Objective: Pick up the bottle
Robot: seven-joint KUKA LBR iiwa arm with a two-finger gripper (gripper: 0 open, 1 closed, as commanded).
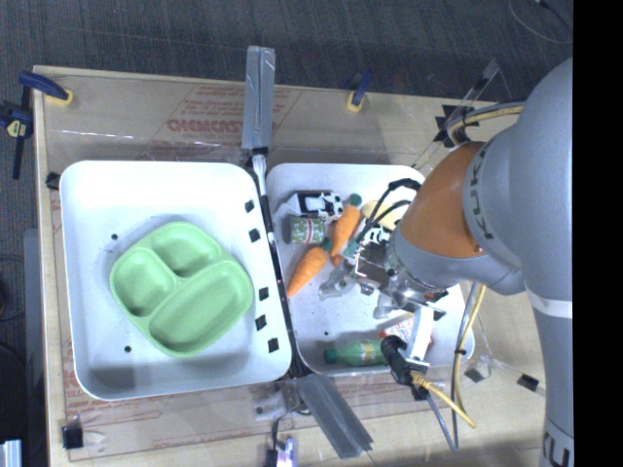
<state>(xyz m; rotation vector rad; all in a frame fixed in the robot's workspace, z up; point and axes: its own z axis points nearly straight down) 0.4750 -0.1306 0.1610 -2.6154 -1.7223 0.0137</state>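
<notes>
The gripper [358, 278] is hung mid-frame, fingers' state not discernible; reaching is judged underway, and descent toward the lower-frame bottle [355, 353] is needed.

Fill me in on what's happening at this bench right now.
A grey robot arm with an orange band reaches from the right over the right bin. Its gripper hangs low near the middle of that bin, beside two carrots and a small jar. The bottle it is meant to pick up lies on its side near the bin's front edge, apart from the gripper. The left bin holds a green divided plate.
</notes>
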